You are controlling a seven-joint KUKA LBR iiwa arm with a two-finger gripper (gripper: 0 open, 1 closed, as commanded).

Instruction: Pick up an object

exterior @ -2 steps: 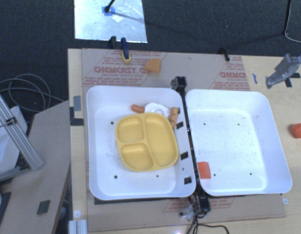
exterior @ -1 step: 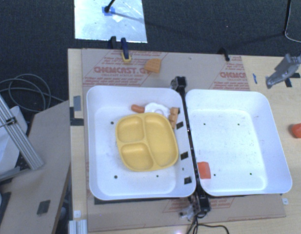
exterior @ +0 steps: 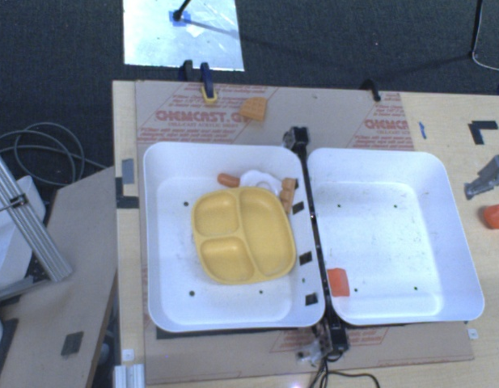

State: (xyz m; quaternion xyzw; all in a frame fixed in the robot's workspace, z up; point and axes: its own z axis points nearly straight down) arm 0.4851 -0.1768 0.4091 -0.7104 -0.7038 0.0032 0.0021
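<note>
The left bin (exterior: 164,241) holds a yellow three-part plate (exterior: 241,237) lying flat near its middle. Behind the plate lie a small orange sausage-shaped piece (exterior: 228,180), a white object (exterior: 259,179) partly hidden by the plate's far rim, and a tan block (exterior: 288,191) close to the bin's right wall. A red-orange block (exterior: 337,281) sits in the right bin (exterior: 443,241), at its near left corner.
A tan sponge-like block (exterior: 253,109) lies on the bench behind the left bin, near a yellow-and-blue clamp (exterior: 207,86). At the far right of the bench are a grey metal piece (exterior: 484,178) and a small orange item (exterior: 493,215). A shiny sheet (exterior: 183,23) lies on the floor beyond.
</note>
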